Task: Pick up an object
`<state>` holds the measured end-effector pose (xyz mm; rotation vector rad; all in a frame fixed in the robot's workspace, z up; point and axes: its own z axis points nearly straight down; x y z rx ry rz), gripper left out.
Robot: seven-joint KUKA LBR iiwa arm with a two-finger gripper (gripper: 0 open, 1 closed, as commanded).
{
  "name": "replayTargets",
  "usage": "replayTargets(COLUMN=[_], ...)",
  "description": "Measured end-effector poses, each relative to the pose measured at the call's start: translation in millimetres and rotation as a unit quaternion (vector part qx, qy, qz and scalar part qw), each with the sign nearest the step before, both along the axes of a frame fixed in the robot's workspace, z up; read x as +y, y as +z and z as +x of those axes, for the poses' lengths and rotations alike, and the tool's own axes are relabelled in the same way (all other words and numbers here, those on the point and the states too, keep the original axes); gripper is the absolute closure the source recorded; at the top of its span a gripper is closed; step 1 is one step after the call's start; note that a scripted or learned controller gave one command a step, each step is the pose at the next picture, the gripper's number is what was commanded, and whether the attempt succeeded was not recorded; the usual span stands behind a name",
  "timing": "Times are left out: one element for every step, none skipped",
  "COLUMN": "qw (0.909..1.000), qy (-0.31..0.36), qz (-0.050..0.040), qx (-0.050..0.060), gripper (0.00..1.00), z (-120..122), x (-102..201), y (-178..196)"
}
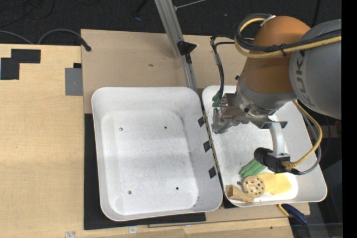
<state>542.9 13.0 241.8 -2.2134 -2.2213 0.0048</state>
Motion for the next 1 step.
replayTargets(qw=[1.0000], qy=[0.000], qz=[0.0000], qx=[0.000], gripper=[1.00], z=[-20.9], x=[51.1], y=[-12.3])
